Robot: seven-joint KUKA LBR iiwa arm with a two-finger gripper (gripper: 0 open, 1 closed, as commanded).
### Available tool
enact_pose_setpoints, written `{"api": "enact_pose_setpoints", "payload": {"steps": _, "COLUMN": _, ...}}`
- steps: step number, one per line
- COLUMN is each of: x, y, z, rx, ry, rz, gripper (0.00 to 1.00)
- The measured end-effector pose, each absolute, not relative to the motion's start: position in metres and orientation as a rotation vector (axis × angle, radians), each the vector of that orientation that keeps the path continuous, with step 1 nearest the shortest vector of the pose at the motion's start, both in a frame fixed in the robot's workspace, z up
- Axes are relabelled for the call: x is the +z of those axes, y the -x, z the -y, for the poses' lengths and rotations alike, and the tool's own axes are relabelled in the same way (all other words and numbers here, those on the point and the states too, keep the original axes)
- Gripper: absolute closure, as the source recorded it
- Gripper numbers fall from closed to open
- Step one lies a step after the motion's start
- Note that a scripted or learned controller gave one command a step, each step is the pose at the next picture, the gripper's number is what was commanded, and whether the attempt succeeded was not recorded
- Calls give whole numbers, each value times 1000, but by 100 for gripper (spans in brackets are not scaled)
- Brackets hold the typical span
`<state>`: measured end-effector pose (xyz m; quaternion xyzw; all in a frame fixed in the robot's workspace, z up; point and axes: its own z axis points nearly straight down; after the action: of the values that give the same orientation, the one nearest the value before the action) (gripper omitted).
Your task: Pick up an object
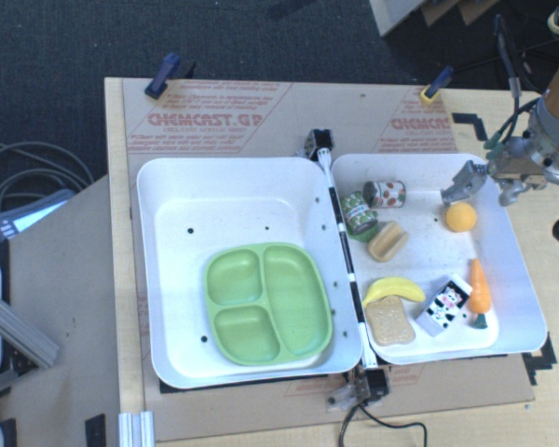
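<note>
Robot gripper [484,182] hangs with jaws spread and empty, at one o'clock of an orange ball [460,217]: light, smooth, likely to roll; grasp across its middle.

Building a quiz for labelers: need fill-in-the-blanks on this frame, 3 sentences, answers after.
1. The green divided plate lies in the ____ bin.
2. The gripper hovers nearest the round ____ fruit.
3. The banana touches the slice of ____ below it.

Missing words: left; orange; bread.
</note>
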<state>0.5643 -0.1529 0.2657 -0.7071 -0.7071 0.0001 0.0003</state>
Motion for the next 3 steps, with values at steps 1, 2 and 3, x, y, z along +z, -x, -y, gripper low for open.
{"api": "enact_pose_setpoints", "payload": {"steps": 1, "x": 131, "y": -600, "z": 210, "rx": 3, "ry": 2221, "rz": 2219, "gripper": 0}}
{"api": "enact_pose_setpoints", "payload": {"steps": 2, "x": 84, "y": -627, "z": 216, "rx": -9, "ry": 2213, "rz": 2221, "gripper": 0}}
{"api": "enact_pose_setpoints", "payload": {"steps": 3, "x": 95, "y": -627, "z": 220, "rx": -2, "ry": 2220, "rz": 2226, "gripper": 100}}
